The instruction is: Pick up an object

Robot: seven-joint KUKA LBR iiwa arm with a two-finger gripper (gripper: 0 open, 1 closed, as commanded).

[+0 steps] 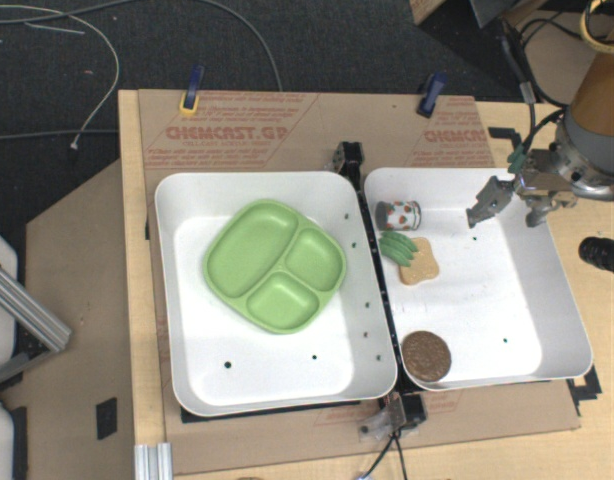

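jaws (507, 204) above right bin (527, 298), nothing between

Glossy, seemingly plastic green plate (275, 265); smooth white bins (187, 368)

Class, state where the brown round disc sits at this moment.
The brown round disc lies in the right bin, at its near left corner, below the tan slice and the green toy.

bench (87, 268) | bears: left bin (187, 368), right bin (547, 308) | side by side
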